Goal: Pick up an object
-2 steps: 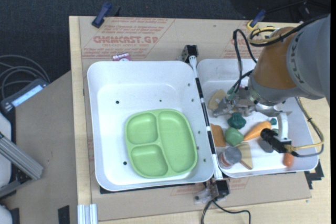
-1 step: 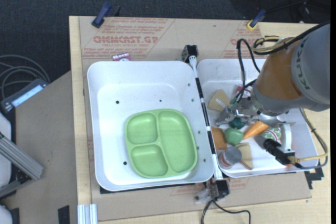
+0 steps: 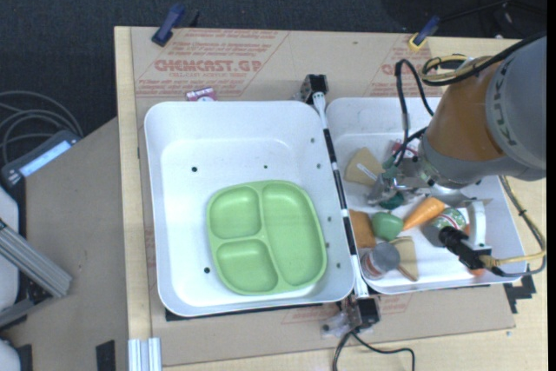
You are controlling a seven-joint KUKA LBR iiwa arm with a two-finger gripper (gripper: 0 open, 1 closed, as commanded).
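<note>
The pincer point(image 3: 388, 189) is hanging low in the right bin point(image 3: 365, 119) — its grip I cannot tell. A green piece point(image 3: 387, 225) is lying just below it, an orange carrot point(image 3: 425, 210) just beside it.

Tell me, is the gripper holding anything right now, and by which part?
Cannot be told. The gripper is down among the clutter in the right bin, close to the orange carrot-like piece.

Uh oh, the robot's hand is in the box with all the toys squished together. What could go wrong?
1. The end effector sits low in the right bin, where the toys are crowded. It might pinch two at once, or none.
2. The orange carrot and green piece touch, so bumping one could shove the other.
3. The arm's cables hang near the bin and might snag.
</note>
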